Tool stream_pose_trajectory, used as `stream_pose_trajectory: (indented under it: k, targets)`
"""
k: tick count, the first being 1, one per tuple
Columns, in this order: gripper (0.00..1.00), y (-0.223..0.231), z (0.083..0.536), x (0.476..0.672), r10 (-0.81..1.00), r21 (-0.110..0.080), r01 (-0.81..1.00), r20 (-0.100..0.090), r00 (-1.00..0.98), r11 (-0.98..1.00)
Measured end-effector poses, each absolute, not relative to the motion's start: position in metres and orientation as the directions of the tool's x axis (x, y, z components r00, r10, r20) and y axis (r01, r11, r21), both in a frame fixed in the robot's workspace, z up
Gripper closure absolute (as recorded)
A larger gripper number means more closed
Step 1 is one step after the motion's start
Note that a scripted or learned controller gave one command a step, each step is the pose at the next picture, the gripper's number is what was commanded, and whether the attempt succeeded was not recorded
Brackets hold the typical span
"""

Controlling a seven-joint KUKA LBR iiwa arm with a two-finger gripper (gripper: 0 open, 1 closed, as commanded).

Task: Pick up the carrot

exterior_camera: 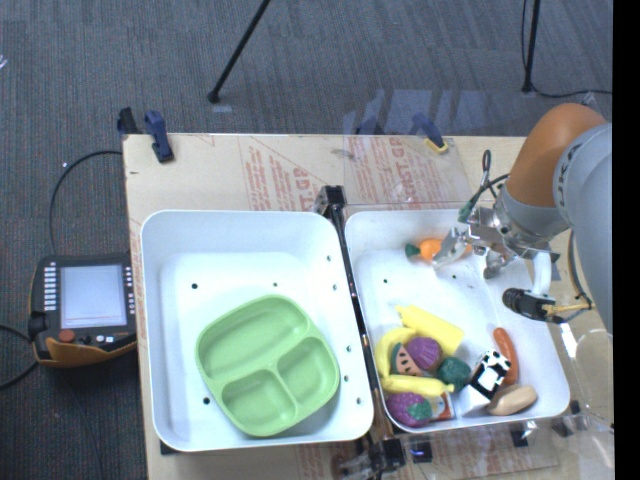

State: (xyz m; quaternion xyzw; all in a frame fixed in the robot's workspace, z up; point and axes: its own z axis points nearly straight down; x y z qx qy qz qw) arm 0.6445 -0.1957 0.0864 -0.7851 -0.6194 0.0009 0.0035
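The carrot [430,250] is a small orange toy with a green top. It lies near the back of the right bin [400,230], its green end pointing left. My gripper [468,260] hangs low over the same bin, just right of the carrot, and looks open. Its left finger [447,254] sits close against the carrot's orange end. Nothing shows between the fingers. Above the gripper, the wrist's orange band [560,153] comes in from the right.
Several toy foods crowd the right bin's front: a yellow piece [432,326], purple grapes [423,351], a red sausage [505,346], a bread roll [512,400] and a black-and-white block [490,373]. A green divided plate [268,363] lies in the left bin [170,268].
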Motion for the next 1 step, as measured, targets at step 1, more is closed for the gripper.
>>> stream_pose_trajectory:
  k: [1]
  targets:
    - [0.0, -0.1453, 0.0832, 0.6397, 0.808, -0.024, 0.807, -0.009, 0.59, -0.59]
